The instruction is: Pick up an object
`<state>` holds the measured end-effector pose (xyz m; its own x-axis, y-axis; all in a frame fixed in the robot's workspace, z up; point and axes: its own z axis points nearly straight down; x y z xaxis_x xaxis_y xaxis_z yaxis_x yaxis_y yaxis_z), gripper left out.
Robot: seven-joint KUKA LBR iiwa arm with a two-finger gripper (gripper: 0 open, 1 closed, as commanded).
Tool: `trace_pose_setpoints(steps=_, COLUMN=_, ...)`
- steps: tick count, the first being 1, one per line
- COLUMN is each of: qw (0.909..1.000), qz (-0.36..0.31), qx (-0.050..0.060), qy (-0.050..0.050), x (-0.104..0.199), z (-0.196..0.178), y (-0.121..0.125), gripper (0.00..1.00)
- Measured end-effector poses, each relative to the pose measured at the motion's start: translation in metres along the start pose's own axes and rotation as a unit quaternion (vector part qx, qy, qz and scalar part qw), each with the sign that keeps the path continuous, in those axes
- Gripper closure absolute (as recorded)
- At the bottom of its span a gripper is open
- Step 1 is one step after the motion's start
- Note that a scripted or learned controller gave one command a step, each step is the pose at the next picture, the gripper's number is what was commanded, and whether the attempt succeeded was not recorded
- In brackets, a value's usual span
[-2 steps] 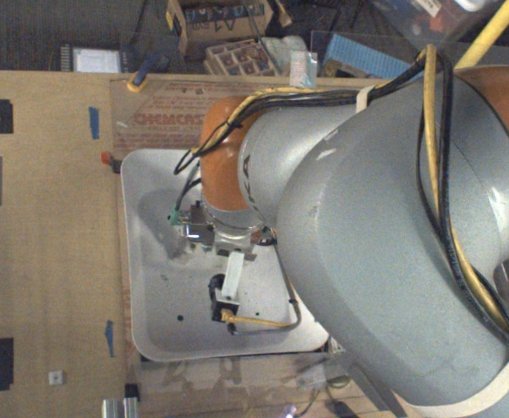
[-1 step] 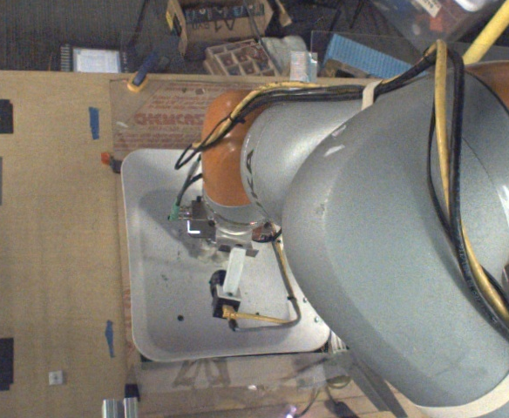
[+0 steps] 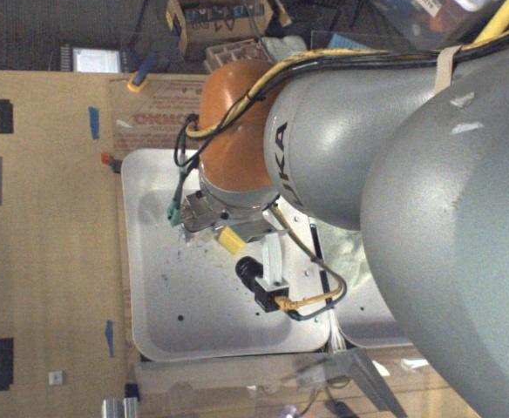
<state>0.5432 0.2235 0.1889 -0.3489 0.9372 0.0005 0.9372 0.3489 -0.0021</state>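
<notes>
Cardboard-brown bench top runs round a shallow white bin, with clutter of boxes and cables beyond its far edge.

Nothing lies plainly free on the bare floor of that bin for the taking. The likeliest candidate is a small yellow piece just beside the gripper, on the side toward the arm's own body and a little nearer the camera. It touches or nearly touches the grey hardware there, and I cannot tell whether it is a loose object or a part of the tool. Its long axis appears to run at a slant across the bin. A small green bit sits at the gripper's opposite side, toward the open bench, equally hard to class.

Farther out on the arm's side, well apart from the gripper, a pale green crumpled lump shows under the big grey link, near the seam with the second bin. It looks soft and shapeless, with no clear long axis.

Whether the gripper is released or clenched cannot be told: the orange band and the wrist above hide its working end, and nothing is seen held in it. It hangs low over the bin's far half.

A black cylinder with a looping cable hangs beside the wrist, nearer the camera. My judgement is that a pick here turns on whether the yellow piece is really loose; if not, the lump lies back under the arm.
</notes>
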Motion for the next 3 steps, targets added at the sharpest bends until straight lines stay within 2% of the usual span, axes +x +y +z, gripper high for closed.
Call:
trace_pose_setpoints(steps=1, qw=0.9850, qz=0.173, qx=-0.002, qy=0.001, x=-0.020, z=0.100, y=0.021, gripper=1.00)
trace_pose_setpoints(steps=3, qw=0.9846, qz=0.175, qx=-0.004, qy=0.001, x=-0.021, z=0.079, y=0.022, gripper=1.00)
